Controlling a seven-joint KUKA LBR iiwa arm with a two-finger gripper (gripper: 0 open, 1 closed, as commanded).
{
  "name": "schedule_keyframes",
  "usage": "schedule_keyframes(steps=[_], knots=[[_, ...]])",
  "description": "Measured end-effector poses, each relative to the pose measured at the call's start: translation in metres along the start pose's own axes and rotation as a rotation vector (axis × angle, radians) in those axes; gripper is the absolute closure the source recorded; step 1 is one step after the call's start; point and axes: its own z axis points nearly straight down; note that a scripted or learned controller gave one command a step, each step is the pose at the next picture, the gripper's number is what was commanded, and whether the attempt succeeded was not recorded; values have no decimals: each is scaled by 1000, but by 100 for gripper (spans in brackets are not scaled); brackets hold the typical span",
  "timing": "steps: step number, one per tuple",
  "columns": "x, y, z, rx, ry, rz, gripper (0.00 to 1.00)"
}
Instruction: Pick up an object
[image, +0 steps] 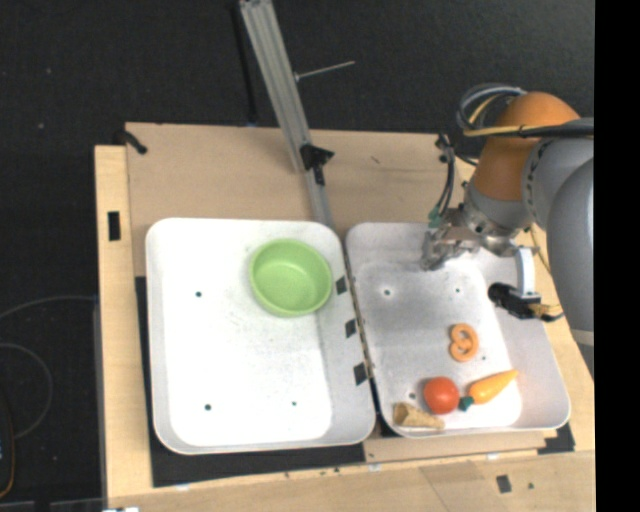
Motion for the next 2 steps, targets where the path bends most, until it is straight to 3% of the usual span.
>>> schedule_keyframes(steps=[1,2], knots=[[0,3,-66,-4,4,-2,100],[-1,4,-104,3,4,-3,100]])
